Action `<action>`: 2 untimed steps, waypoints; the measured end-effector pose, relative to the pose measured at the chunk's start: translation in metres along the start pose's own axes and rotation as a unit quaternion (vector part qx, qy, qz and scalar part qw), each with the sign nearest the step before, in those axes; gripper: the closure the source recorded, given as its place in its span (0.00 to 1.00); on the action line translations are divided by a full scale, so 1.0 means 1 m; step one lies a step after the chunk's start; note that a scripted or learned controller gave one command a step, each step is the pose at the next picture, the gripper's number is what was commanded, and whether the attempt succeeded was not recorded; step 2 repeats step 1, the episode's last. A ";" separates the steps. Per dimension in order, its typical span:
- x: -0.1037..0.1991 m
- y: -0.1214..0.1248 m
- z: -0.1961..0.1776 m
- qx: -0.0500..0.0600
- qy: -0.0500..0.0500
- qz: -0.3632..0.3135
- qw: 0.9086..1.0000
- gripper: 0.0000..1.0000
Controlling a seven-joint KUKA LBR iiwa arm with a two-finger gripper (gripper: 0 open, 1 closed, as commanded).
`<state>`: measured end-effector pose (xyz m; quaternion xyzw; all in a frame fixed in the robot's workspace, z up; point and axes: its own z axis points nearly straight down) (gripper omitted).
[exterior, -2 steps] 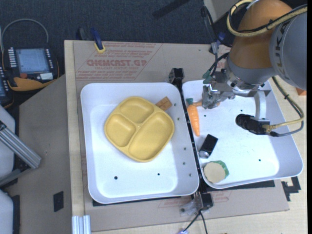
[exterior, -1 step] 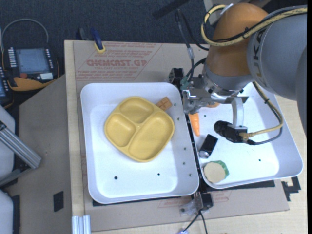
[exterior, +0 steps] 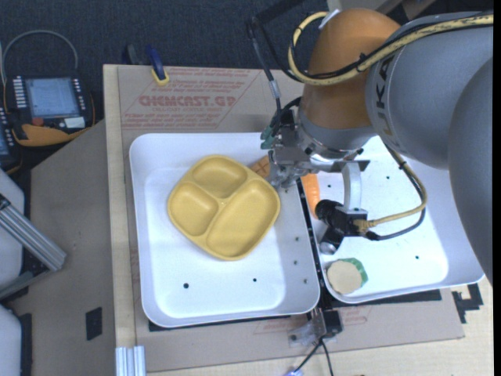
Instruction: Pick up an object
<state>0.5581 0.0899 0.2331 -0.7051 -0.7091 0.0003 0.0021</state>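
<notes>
A: Resting in the left bin [exterior: 156, 288], a yellow divided plate [exterior: 225, 205] is seen, tilted slightly.

B: Where is the end effector [exterior: 283, 163] found?

A: It is lowered at the divider between the bins, just beside the plate's right rim. How far it is opened cannot be told.

B: And the right bin [exterior: 423, 272]?

A: An orange object [exterior: 311, 192] and a round cream-and-green piece [exterior: 345, 276] are held there.

Legible text, one item: "CHEMCAST GP", large red capitals, printed on the brown paper-faced sheet [exterior: 205, 92] under the two white bins, along its far edge. Smaller red lines above and below it: too small to read. Handheld pendant screen [exterior: 48, 96]: contents unreadable.
</notes>
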 end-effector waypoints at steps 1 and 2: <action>-0.003 0.000 0.000 0.000 -0.001 0.002 1.000 0.00; -0.003 0.000 0.000 0.000 -0.001 0.002 1.000 0.00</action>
